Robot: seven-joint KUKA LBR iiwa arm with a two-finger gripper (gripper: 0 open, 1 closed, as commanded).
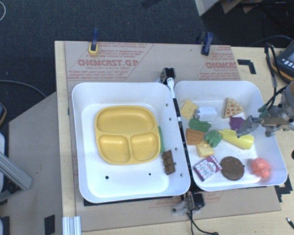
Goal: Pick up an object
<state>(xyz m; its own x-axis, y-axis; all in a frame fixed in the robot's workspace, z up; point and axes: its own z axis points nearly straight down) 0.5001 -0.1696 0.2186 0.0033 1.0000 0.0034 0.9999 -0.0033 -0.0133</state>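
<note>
Yellow plate [126, 133], 3 compartments, sits in left bin [83, 131]; green strip along its right edge, brown choc piece [168, 161] just off its lower-right corner. Right bin [279, 151] holds the clutter: cheese block [188, 108], white piece [207, 113], green toys [206, 131], orange cube [194, 136], red/white packet [207, 168], brown cookie [232, 168], pizza slice [232, 108], yellow corn [238, 139], purple toy [238, 123], pink toy [260, 167] near the bottom-right corner.

Gripper [257, 122] comes in from the right edge, low over right bin, tip just beside purple toy, prob. touching. Can't tell finger state, too small/blurred, and no item seen clamped.

Likely target: purple toy or corn, both tight together. To do it well: centre over one item only, drop straight, close on its narrow side, lift slow. Risk: nudging the neighbour or pinching two.

Arm: wrist reaches in roughly level, leftward.
</note>
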